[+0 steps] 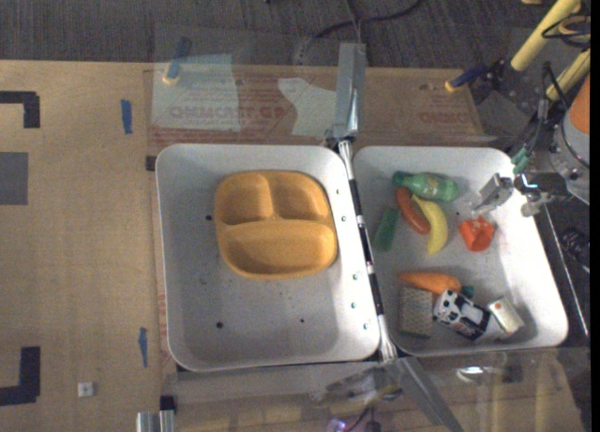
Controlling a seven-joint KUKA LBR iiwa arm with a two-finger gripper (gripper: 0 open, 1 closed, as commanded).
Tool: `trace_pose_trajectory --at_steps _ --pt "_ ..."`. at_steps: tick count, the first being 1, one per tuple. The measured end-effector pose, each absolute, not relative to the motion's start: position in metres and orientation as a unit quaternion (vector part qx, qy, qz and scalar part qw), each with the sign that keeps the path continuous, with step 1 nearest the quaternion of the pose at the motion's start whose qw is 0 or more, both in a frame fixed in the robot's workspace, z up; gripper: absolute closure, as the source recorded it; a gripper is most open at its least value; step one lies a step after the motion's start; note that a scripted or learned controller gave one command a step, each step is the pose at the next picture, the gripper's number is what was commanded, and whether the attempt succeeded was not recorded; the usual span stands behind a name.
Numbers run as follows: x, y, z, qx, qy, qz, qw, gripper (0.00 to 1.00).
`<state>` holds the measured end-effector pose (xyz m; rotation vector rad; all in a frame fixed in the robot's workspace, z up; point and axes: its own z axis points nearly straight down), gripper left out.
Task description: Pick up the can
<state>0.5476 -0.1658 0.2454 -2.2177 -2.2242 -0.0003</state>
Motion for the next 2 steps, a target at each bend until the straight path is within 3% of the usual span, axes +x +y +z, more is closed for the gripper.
trace_pose_trajectory --at_steps 1,2 --pt "0.540 -0.216 0.121 -0.600 -0.800 -0.0005 0.000 0.00" --pt "0.570 -0.211 0.217 -0.646 -0.764 -0.0005 -0.002 0.00"
